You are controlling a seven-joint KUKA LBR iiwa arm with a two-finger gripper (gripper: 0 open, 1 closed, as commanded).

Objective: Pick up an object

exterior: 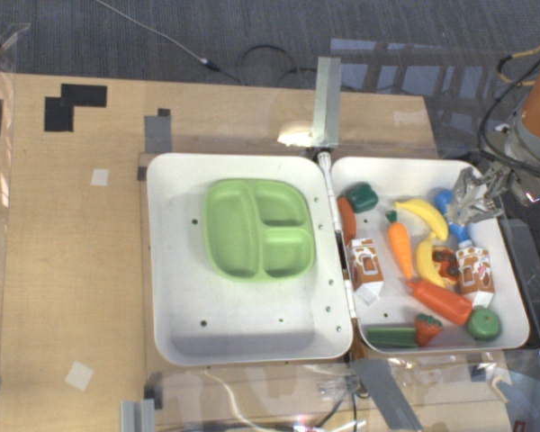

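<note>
My gripper hangs over the far right part of the right bin, beside a blue object and a yellow banana. Nothing shows between its fingers. In that bin lie an orange carrot, a second banana, two small milk cartons, a red-orange bottle, a dark green piece, a green round item, a strawberry and a cucumber. A reddish sausage lies along the bin's left wall.
The left bin bears a light green divided plate. A metal post stands behind the wall between the bins. Cables run at the far right by the arm.
</note>
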